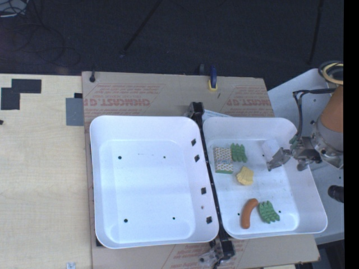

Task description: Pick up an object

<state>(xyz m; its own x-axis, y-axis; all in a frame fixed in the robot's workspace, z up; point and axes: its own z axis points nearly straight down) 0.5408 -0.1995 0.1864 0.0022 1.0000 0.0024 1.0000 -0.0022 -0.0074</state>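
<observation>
The right bin (307, 217) holds several small objects. A checkered pad (223, 159) lies beside a green ridged piece (239, 152) in the bin's upper left. Just below them sits a yellow lump (245, 176). An orange sausage shape (248, 213) and a second green piece (268, 211) lie near the front. A pale, whitish object (270, 147) rests near the bin's upper right. My gripper (289, 162) hangs over the bin's right side, just right of the pale object. It is open with nothing between its fingers.
The left bin (101, 150) sits alongside, joined to the right one by a black clamp strip (203, 167). Both rest on a cardboard sheet (146, 97). A light wooden bench top (39, 178) extends to the left. Cables (303, 102) run by the arm at right.
</observation>
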